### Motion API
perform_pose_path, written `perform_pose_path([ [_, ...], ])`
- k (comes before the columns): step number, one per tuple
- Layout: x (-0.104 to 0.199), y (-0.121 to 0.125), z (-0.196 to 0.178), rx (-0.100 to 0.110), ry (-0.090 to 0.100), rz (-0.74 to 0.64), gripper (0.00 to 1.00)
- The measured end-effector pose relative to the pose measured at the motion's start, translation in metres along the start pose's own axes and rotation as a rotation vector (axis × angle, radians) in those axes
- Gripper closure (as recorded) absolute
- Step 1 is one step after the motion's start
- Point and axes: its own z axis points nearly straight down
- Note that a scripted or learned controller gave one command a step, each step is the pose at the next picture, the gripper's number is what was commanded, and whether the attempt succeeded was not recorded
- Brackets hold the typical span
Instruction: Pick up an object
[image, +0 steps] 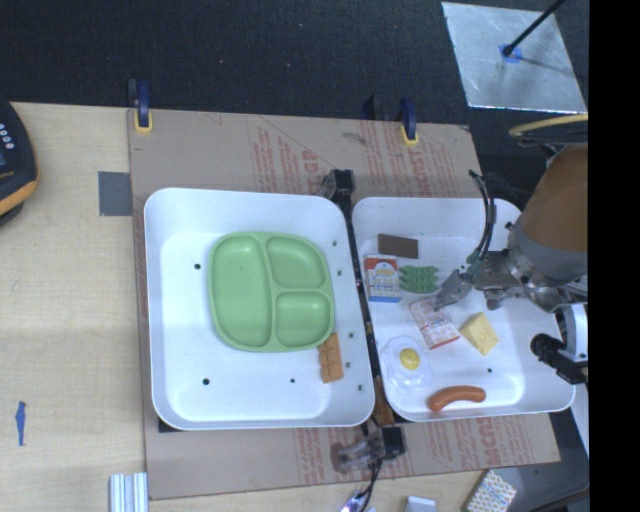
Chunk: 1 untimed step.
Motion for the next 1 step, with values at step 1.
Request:
perform_pose_path([
  [1, 0.0296, -0.0045, 0.0629, -0.001, 0.0, 0.002, 0.0],
])
